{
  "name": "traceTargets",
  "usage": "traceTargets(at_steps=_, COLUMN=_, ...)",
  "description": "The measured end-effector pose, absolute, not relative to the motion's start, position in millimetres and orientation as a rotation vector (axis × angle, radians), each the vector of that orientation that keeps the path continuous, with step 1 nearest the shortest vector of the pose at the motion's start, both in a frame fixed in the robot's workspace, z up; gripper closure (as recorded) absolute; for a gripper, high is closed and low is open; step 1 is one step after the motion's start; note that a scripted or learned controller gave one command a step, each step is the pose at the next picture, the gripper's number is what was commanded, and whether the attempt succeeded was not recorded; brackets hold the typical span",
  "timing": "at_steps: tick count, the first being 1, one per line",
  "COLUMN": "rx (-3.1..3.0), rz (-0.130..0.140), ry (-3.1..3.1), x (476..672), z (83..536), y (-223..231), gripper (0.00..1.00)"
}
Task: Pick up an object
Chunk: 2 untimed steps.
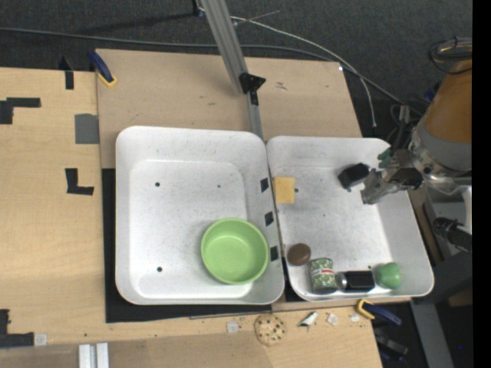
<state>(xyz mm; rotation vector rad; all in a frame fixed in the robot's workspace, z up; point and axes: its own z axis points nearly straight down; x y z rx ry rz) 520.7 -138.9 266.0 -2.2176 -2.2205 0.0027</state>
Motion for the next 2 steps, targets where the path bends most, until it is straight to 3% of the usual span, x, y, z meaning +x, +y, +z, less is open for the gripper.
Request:
traceTargets(at_steps=1, rx=-2.218, rz=0.003, ry=-2.221, x=520.7, z=265.9, y=-138.9, gripper=0.0)
traceTargets(at_steps=2, rx=-2.215, rz=0.01, ry=-2.217, x=521.2, z=220.0, y=-135.1, gripper=0.0)
